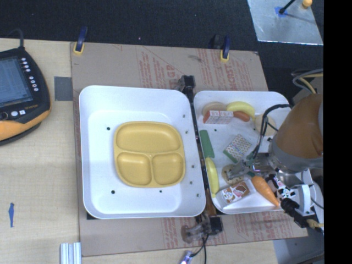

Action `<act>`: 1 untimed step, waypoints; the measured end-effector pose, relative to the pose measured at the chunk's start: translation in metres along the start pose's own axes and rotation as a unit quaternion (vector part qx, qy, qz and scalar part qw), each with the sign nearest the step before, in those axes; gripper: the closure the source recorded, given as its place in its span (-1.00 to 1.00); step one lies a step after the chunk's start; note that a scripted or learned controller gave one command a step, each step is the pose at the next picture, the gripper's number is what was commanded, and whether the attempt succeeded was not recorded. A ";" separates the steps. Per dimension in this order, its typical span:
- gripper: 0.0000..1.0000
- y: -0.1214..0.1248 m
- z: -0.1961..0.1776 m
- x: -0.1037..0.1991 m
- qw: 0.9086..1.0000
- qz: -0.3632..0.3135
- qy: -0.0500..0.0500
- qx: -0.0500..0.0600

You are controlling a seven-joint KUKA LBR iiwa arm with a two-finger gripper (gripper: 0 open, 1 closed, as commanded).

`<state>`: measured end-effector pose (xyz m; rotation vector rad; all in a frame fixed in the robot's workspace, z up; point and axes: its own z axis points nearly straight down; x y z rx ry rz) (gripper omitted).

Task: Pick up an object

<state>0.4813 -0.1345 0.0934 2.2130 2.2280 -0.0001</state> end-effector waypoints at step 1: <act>-1.00 0.048 0.000 0.030 1.000 0.000 0.000 0.001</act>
